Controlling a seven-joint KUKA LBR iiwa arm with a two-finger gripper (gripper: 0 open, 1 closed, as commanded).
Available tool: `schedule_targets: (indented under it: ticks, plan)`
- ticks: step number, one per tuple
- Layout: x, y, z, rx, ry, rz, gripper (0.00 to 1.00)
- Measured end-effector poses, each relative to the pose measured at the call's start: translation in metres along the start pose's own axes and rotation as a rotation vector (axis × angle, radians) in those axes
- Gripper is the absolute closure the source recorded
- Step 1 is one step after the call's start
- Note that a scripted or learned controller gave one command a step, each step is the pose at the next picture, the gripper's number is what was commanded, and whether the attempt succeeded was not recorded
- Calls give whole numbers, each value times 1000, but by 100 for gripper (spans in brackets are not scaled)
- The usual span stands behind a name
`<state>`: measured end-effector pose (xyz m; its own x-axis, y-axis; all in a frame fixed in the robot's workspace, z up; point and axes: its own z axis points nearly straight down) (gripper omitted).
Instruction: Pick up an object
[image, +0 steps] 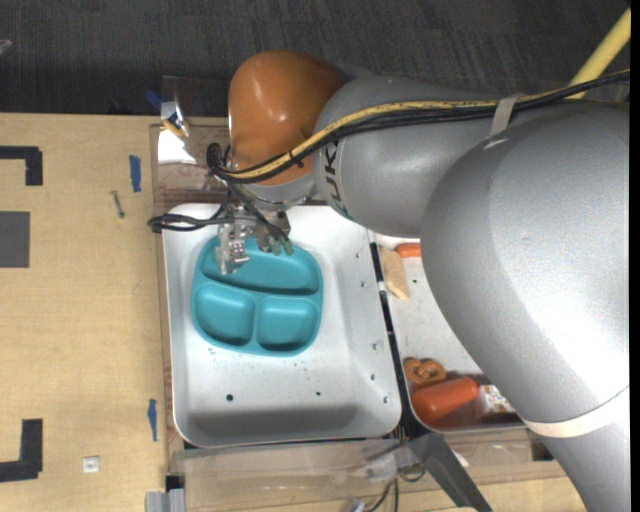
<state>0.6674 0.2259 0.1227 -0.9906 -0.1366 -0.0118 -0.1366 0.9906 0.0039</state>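
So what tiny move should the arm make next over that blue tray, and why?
Probably a short push straight down. The gripper sits over the back rim of the teal divided tray in the left bin, and the view shows nothing held, so getting lower around that rim looks like the likeliest way to grasp it.

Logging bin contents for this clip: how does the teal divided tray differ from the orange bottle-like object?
The teal divided tray is broad, flat and compartmented; the orange bottle-like object is narrow and rounded. The tray lies in the left bin, under the gripper; the orange object lies in the right bin, partly hidden by the arm. Both look like plastic.
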Motion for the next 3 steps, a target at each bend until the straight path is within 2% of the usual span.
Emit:
schedule_targets:
  ticks: [1,2,3]
  plan:
    - [11,4,-135,-1,-11,-156,100]
    - [2,0,4,1,11,-238,100]
    - [0,-26,-134,1,-8,-481,100]
